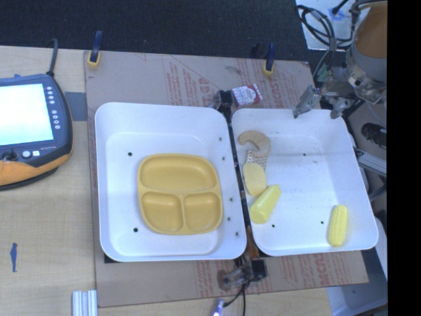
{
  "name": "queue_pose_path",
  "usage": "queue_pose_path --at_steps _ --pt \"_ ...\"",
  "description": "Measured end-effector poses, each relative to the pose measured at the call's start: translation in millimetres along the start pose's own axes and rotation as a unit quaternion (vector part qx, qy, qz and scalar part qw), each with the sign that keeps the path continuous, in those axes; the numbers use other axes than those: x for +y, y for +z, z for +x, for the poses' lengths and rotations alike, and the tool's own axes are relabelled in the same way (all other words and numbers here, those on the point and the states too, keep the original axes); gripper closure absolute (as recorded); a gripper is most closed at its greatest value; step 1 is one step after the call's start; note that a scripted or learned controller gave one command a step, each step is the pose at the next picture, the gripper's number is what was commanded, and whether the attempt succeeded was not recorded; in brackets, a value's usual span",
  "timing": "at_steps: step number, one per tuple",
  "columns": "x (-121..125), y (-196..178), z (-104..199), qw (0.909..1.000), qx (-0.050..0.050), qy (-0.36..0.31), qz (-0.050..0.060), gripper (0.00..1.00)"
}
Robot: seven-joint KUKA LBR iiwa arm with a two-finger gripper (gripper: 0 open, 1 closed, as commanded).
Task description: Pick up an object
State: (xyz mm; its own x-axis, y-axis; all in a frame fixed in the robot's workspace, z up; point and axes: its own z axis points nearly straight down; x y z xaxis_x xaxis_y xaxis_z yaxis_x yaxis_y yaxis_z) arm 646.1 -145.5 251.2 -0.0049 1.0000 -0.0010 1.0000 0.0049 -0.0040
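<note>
- Brown board covered the worktop, which carried two white bins side by side, with a teach pendant at the far left.
- The left bin held a yellow divided plate.
- The right bin held a tan curved piece, two yellow blocks near its left wall, and a yellow cylinder at the near right.
- The gripper hung over the right bin's far rim, fingers spread and grasping nothing.
- Risk, as I judged it: the clustered pieces sat tight against the wall, so a descent there could strike the rim or nudge them aside.
</note>
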Motion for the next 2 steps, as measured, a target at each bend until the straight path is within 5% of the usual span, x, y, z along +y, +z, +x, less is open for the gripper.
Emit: queue_pose_path --at_steps 1,2 --pt "-56.7 128.8 53.1 1.0 0.0 -0.001 0.002 0.0" --pt "1.7 156.7 47.8 1.0 0.0 0.0 -0.001 0.0"
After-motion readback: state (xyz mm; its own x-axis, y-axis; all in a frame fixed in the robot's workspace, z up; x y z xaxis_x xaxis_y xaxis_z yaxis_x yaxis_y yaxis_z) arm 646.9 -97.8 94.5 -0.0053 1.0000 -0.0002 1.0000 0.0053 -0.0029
